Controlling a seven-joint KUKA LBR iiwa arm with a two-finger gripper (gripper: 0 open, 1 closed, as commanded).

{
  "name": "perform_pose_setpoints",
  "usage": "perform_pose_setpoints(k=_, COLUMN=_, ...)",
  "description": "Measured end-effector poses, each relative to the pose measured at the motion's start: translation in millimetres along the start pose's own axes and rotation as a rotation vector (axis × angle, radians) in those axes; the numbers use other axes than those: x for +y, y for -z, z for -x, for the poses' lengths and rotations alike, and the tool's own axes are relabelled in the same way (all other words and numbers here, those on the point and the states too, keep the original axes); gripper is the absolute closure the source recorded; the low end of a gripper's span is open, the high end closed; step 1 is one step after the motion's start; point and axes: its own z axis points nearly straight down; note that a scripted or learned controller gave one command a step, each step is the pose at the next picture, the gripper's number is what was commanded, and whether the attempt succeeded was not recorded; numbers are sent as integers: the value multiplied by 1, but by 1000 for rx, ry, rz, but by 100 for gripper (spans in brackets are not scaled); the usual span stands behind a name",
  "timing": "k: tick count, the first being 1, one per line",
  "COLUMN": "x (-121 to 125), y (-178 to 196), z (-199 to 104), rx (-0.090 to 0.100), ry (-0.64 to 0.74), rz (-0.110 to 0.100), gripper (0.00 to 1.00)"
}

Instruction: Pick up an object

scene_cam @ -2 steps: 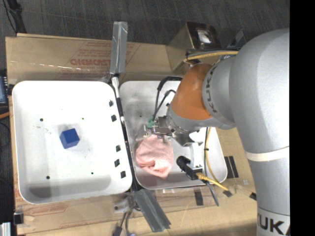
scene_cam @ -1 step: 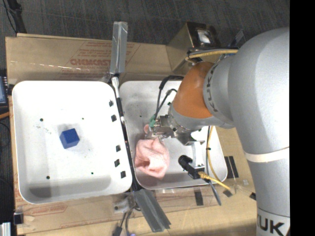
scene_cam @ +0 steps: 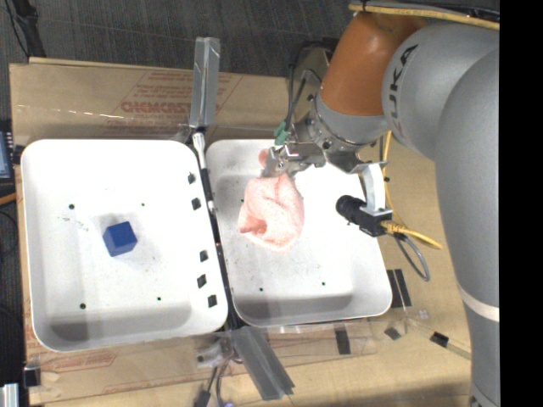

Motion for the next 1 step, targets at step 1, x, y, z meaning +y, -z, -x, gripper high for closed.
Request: perform_pose_setpoints(k=1, x=-31, y=-71, z=-7, rx=0, ry=-179, rz=-5, gripper=100)
